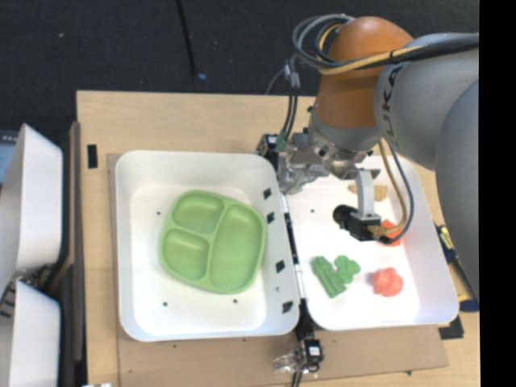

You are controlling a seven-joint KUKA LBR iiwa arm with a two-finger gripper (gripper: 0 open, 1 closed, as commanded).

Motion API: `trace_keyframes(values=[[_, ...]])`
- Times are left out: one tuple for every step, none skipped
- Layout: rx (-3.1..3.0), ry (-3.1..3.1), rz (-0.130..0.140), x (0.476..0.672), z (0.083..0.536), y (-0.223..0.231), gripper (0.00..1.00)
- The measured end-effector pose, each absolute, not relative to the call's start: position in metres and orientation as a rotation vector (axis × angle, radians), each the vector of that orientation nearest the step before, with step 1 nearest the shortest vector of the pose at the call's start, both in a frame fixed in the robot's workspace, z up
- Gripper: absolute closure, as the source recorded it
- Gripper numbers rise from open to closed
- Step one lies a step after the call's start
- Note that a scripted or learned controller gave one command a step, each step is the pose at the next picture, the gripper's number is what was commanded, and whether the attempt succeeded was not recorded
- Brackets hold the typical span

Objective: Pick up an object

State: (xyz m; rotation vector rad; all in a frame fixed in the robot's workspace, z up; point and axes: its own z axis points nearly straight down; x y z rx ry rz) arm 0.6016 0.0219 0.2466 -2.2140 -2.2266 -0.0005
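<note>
In the right bin (419,297) lie a green toy (334,272) near the front middle and a red-pink lump (387,281) just right of it. A small tan piece (380,190) rests further back, partly under the arm. My gripper (297,168) hangs over the back left corner of the right bin, close to the wall shared by the two bins. It is well behind the green toy and apart from it. The wrist hides what lies directly beneath it.
A green divided plate (214,240) fills the middle of the left bin (137,184). The grey arm with its orange band (363,47) covers the back right of the bench. White boxes (32,200) stand off the bench at the left.
</note>
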Motion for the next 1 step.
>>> trace_keyframes(values=[[-2.213, -2.228, -0.002, 0.5723, 0.2533, 0.0593, 1.00]])
